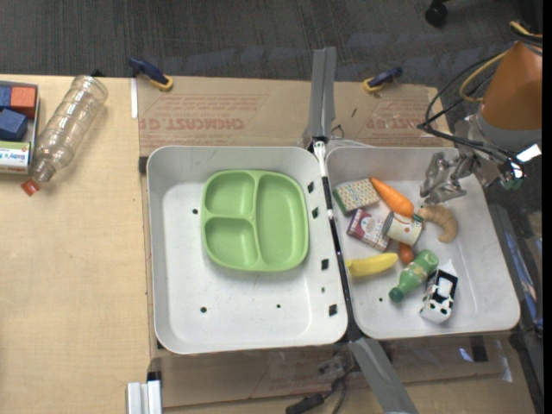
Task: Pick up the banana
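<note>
Banana (373, 266) low in right bin (500, 313), by green bottle (412, 275); gripper (440, 184) up near carrot (393, 197), holding nothing, finger gap hard to tell; best to drop straight over yellow middle.

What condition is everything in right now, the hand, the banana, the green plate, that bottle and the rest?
hand: above the right bin's upper right, holding nothing I can see
banana: lying flat in the right bin, untouched
green plate: right side up in the left bin
carrot: lying at a slant
clear bottle: on its side on the bench
green toy bottle: tipped over
</note>
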Tool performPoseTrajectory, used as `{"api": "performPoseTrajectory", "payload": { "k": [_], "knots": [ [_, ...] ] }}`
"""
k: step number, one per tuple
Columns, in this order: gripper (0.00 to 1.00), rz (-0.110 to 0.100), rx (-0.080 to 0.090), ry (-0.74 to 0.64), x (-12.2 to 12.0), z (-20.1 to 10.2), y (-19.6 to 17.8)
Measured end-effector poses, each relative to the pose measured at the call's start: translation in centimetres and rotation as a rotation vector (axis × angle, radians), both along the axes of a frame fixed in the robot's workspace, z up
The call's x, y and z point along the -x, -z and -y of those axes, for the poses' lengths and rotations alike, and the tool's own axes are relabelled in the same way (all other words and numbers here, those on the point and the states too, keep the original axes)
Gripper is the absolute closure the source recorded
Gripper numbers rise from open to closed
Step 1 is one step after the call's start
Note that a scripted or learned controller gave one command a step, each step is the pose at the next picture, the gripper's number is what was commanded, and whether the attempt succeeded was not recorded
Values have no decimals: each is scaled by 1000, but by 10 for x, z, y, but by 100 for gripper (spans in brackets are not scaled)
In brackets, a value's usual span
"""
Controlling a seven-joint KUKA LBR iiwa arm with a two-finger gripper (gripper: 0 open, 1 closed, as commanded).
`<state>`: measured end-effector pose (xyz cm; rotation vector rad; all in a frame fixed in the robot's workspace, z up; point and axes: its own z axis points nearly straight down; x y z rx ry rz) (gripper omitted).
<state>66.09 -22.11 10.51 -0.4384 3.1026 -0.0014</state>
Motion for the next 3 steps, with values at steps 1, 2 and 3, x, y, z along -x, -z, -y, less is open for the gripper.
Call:
{"api": "performPoseTrajectory", "payload": {
  "k": [1,2,3],
  "knots": [
    [100,-1,1,-196,0,-2,9],
    [100,1,2,-393,0,0,10],
    [100,1,4,-612,0,0,10]
  ]
}}
